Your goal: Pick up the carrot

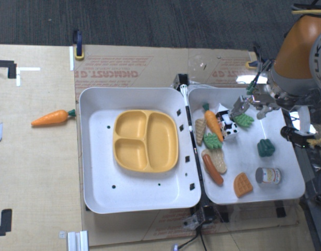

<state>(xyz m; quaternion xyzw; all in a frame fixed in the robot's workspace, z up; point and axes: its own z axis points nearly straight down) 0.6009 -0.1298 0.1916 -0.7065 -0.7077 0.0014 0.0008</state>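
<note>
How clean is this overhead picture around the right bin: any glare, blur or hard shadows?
Camera view: lighting even, shadows soft; right bin sharp, its carrot crisp; gripper slightly soft; faint glare on the clear plastic behind the bins.

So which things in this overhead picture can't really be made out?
- Gripper, camera view: too small and blurred to tell how its fingers stand.
- Black-and-white toy, camera view: partly hidden by the carrot and green pieces; its kind is unclear.
- Can, camera view: label too small to read.
- Arm: cut off by the right edge.
</note>
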